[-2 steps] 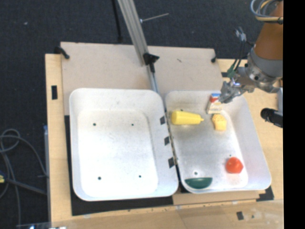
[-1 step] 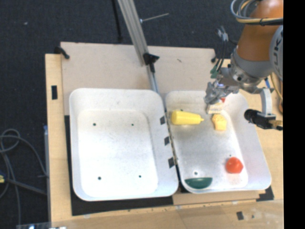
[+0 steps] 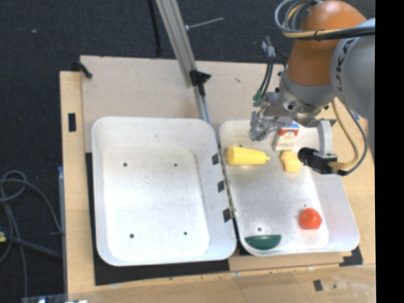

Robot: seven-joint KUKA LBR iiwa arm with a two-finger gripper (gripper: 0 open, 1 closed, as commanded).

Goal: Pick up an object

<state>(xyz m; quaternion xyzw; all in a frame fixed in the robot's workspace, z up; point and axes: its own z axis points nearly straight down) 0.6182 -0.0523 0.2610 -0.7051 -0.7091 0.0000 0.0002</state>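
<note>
Claw sits low over the far left corner of the right bin, just beyond the yellow wedge-shaped object; its metal tips are grey against white and partly under the wrist, so I cannot tell whether it is parted or closed, and nothing is visibly caught in it. Working near to far: dark green bowl-like piece rests at the near rim of the right bin; orange-red round object lies a little farther in, toward the right. Mid bin, the yellow wedge lies on its side with its point to the right; small pale yellow chunk just right of it, apart from it. Beyond that, small red-and-white carton stands close under the wrist. Left bin lies beside the right one, their rims touching. Judged step: approach or descent for a grasp, nothing lifted yet. Likely target is the yellow wedge or the carton, both nearest the claw. Next move calls for centring over one item, keeping clear of the bin wall and the neighbouring chunk, then closing and lifting straight. Tabletop is pale board on a wooden bench. Slanted aluminium post rises from the far side. Dark carpet beyond; loose cables at left.
</note>
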